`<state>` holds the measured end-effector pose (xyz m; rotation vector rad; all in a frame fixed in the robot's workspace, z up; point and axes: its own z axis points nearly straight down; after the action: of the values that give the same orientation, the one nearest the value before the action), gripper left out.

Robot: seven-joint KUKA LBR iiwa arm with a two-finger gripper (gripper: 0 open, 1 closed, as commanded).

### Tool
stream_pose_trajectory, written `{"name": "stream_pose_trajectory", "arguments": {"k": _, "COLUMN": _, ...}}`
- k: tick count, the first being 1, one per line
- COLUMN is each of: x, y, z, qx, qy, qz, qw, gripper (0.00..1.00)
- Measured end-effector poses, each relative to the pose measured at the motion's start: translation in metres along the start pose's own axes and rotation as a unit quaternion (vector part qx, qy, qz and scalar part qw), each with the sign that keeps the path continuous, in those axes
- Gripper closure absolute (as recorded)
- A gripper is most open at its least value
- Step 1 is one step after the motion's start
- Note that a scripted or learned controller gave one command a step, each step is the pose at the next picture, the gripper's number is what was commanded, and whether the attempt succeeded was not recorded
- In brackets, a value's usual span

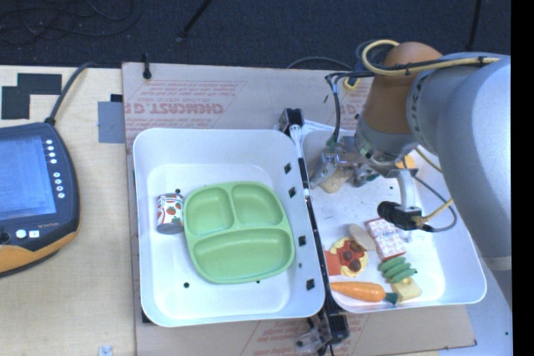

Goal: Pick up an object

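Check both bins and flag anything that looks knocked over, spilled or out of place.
One thing stands out: the small can in the left bin lies on its side against the green divided tray. The toy food in the right bin is loosely heaped, not spilled.

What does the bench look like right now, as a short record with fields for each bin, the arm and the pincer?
left bin: green divided tray, small can beside its left edge
right bin: carrot, pizza slice, small red-and-white box, green toy
arm: reaching over the right bin's far left part
pincer: low in the right bin, grip unclear
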<state>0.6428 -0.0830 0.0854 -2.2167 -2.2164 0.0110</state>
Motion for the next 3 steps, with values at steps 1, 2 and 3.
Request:
{"name": "stream_pose_trajectory", "arguments": {"k": 1, "x": -0.002, "y": 0.000, "z": 0.000, "qx": 0.000, "qy": 0.002, "qz": -0.001, "qw": 1.0000, "gripper": 0.00}}
{"name": "stream_pose_trajectory", "arguments": {"k": 2, "x": 0.016, "y": 0.002, "z": -0.106, "qx": -0.007, "qy": 0.000, "qz": -0.001, "qw": 1.0000, "gripper": 0.00}}
{"name": "stream_pose_trajectory", "arguments": {"k": 3, "x": -0.027, "y": 0.000, "z": -0.027, "qx": -0.001, "qy": -0.001, "qz": 0.001, "qw": 1.0000, "gripper": 0.00}}
